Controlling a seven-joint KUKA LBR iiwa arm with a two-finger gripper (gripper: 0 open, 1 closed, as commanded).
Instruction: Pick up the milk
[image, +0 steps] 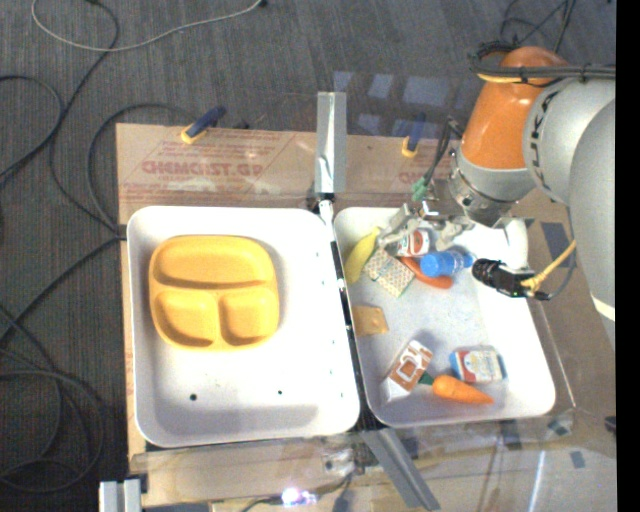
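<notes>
Dark carpet with loose black cables surrounds the desk, which I see topped by brown cardboard and 2 shallow white bins side by side.

Left bin: 1 yellow sectioned tray, lying in the upper half.

Right bin: mixed items. Banana at the upper left corner, against the wall. Just beside it, a grey checkered packet. Small tan square piece below that, apart from the rest. Blue bottle lying on its side near the top, with an orange-red item partly under it. At the bottom: milk carton, white and orange, tipped on its side; a carrot just beside its lower right; a small blue and red packet above the carrot.

Arm reaches in from the right, orange band uppermost. Gripper sits low over the top of the right bin, among the bottle, the packet and a small red and white item. I cannot tell the state of the fingers; clutter and metal parts overlap there.

Milk carton lies well apart from the gripper, untouched.
</notes>
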